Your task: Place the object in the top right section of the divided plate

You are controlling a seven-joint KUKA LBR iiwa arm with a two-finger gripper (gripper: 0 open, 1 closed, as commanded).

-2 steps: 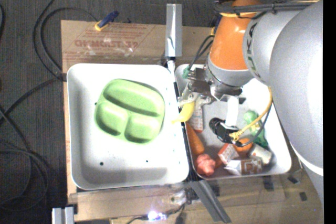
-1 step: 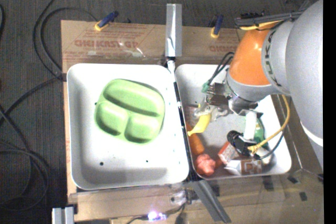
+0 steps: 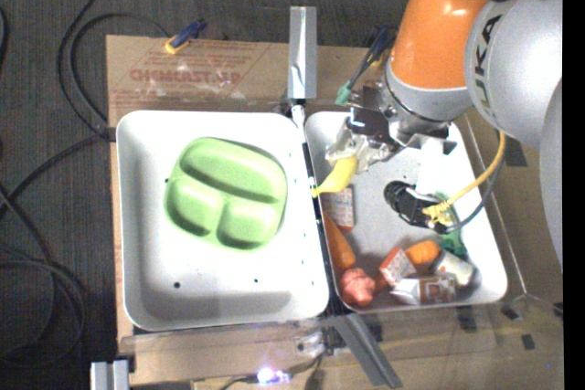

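Observation:
The green divided plate (image 3: 180,183) lies in the left bin (image 3: 151,288), with one long section toward the back and two smaller ones toward the front. My gripper (image 3: 355,151) hangs over the back left corner of the right bin (image 3: 489,274). It is shut on a yellow banana-like object (image 3: 336,176), which hangs down and to the left from the fingers, its tip near the wall between the two bins. The object is off the bin floor and to the right of the plate.
Below the gripper in the right bin lie a small labelled bottle (image 3: 341,208), an orange carrot (image 3: 341,247) and a pink lump (image 3: 358,286). Along the front right sit a red and white carton (image 3: 396,265), an orange piece (image 3: 422,251) and a brown-labelled can (image 3: 437,289).

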